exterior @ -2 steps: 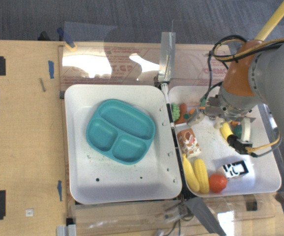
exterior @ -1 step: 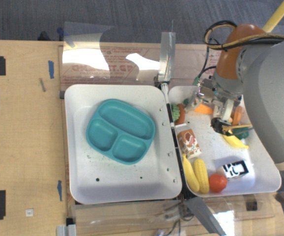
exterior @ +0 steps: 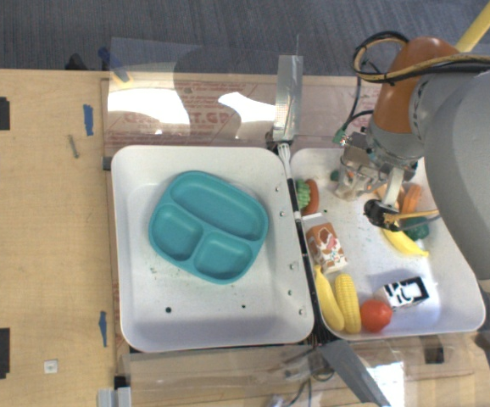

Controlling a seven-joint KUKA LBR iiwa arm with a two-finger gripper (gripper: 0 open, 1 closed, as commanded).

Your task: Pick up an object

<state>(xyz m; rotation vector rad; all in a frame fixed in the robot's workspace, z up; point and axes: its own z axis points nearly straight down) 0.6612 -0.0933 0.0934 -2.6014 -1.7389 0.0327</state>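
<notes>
So the arm (exterior: 448, 134) is reaching in from the right, and its gripper (exterior: 359, 176) is down in the right bin (exterior: 457, 299), near the back corner. Can't tell from this angle what the gripper is doing or whether it's got anything in it, it's just a blur of metal and wires there.

The right bin has all the stuff to grab: a small food packet (exterior: 326, 248) near the divider, a corn cob (exterior: 347, 300) and a yellow piece (exterior: 327, 299) side by side at the front, a red tomato (exterior: 376, 315) touching the corn, and a black-and-white box (exterior: 407, 292) just beside that. There's a banana (exterior: 404, 242) and a carrot (exterior: 410, 198) just right of the gripper, plus a red and green thing (exterior: 303, 196) against the divider.

The left bin (exterior: 135, 312) just has a teal divided plate (exterior: 208, 226) sitting in the middle.
</notes>
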